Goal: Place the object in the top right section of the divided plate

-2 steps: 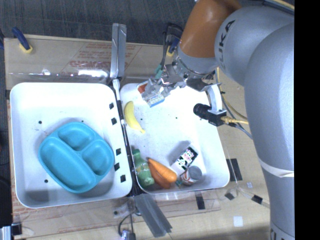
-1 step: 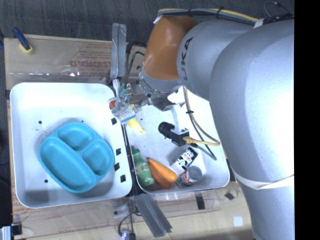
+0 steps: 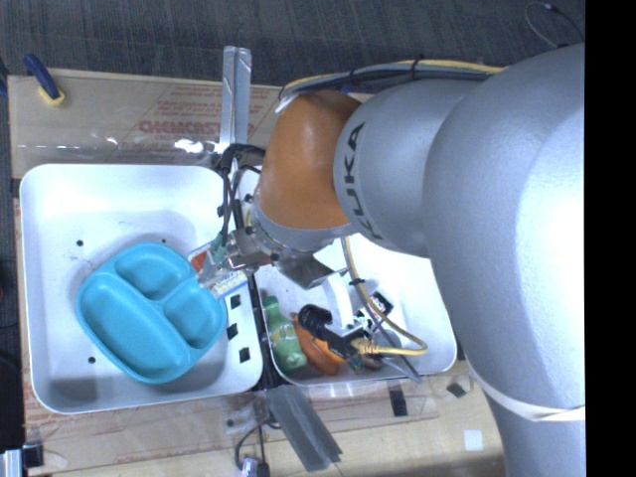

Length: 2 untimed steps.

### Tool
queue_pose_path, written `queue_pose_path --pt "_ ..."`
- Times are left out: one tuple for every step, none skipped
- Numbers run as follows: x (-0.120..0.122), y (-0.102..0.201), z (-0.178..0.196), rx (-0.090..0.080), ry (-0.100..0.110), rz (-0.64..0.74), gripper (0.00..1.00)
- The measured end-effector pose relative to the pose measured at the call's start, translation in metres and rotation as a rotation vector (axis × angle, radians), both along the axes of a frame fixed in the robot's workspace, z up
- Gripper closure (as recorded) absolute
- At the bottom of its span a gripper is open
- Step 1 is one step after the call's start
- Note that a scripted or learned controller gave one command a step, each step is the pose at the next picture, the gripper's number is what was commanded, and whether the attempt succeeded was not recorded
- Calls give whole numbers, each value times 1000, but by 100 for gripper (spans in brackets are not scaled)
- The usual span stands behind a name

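Arm (image 3: 397,167) lettered KUKA reaches over bins | gripper (image 3: 221,266) at blue divided plate (image 3: 149,311) rim | finger state: cannot tell

— What is carrying everything here?

— A tabletop (image 3: 109,102) with a tan, cardboard-like covering is showing along the top edge, with faint red print running across it.

— And what is lying directly on it?

— Two shallow white bins are sitting side by side. The left bin (image 3: 50,266) is taking up most of the left half; the right bin (image 3: 437,351) is lying partly under the arm, so just its lower part is showing.

— Anything else on the surface?

— A small blue and yellow item (image 3: 43,78) is resting near the top left corner, well apart from the bins. What it is cannot be told.
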State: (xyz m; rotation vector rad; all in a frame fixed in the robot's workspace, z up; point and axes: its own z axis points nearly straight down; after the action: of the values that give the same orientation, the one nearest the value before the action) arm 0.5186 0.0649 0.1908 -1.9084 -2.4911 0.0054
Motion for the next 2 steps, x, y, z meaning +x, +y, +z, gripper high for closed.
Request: queue_pose_path --pt "-9 -19 0 1 2 153 100" --pt "4 -12 0 0 -3 133 100"
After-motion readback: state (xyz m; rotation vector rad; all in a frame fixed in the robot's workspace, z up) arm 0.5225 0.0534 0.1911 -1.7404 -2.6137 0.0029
